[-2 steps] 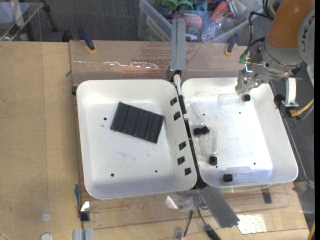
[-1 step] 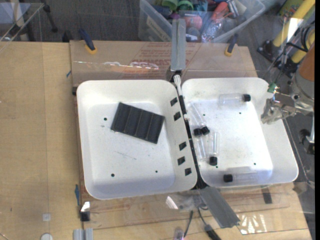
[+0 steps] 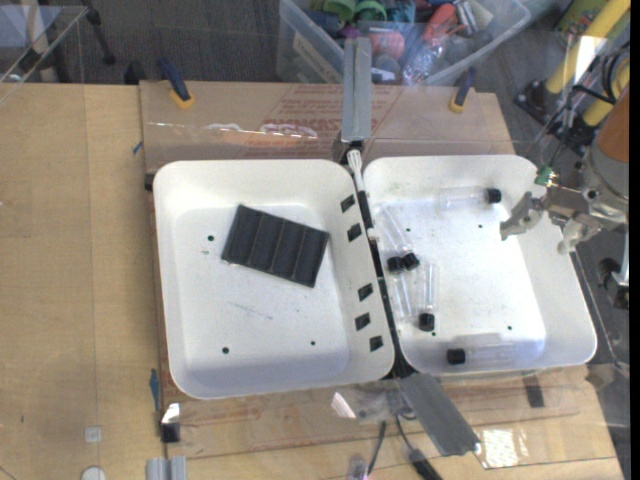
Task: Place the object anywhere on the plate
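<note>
The arm (image 3: 610, 168) is cut off by the right edge. The clear tubes (image 3: 412, 280) in the right bin (image 3: 560, 308) are see-through and hard to count. The tub of toys (image 3: 400, 13) is cut off at the top.

One fixed camera sitting high above the counter (image 3: 70, 268), looking down at a slant, taking in both white bins, left bin (image 3: 180, 193) and right bin (image 3: 560, 313), from middling distance, facing toward the cluttered storage tub (image 3: 300, 13) lying beyond the far edge

Wooden bench (image 3: 70, 268) carrying two white bins: right bin (image 3: 560, 318) just below gripper (image 3: 545, 223), left bin (image 3: 190, 298) well apart.
</note>
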Controlling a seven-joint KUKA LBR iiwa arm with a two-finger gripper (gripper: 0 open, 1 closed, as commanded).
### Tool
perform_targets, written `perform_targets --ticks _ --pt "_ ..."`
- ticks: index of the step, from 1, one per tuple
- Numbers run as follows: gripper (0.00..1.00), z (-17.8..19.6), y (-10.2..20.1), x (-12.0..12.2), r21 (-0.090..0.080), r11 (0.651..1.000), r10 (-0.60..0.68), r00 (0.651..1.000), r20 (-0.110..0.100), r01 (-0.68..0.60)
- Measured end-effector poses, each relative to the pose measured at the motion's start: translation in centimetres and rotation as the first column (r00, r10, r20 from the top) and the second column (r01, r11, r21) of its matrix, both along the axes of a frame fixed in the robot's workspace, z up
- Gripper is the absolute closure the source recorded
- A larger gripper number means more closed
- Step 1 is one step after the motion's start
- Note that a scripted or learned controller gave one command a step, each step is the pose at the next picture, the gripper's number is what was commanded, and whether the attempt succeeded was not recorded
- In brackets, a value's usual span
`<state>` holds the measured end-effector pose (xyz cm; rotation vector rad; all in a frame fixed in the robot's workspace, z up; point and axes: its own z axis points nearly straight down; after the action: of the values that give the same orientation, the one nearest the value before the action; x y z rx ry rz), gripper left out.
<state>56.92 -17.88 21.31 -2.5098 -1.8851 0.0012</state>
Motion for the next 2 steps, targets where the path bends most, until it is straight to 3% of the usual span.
perform_targets --ticks 1,2 --pt "1.00 0.95 0.02 0.07 0.001 1.000 0.000 1.000 0.001 0.000" --pt "0.00 0.95 0.02 0.06 0.001 1.000 0.000 1.000 0.001 0.000"
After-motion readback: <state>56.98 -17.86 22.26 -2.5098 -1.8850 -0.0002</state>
